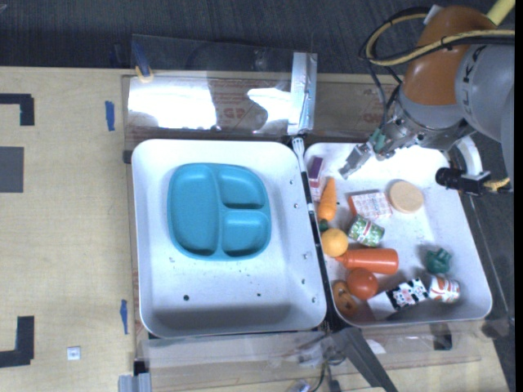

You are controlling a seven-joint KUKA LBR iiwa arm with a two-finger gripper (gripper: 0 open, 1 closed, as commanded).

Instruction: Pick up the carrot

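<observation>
The carrot [328, 197] is a slim orange piece lying lengthwise against the left wall of the right bin [474, 243], with a small green end toward the front. My gripper [357, 160] hangs over the back left part of that bin. It is to the right of the carrot and behind it, apart from it, and nothing shows in its grasp. The grey arm with its orange band [441, 55] comes in from the upper right.
Right bin also holds a yellow-orange ball [333, 242], green can [365, 232], red-white packet [369, 204], tan disc [405, 196], orange-red cylinder [372, 259], tomato [362, 282], cow-print carton [407, 294] and green toy [438, 260]. Left bin [155, 300] holds a blue divided plate [219, 209].
</observation>
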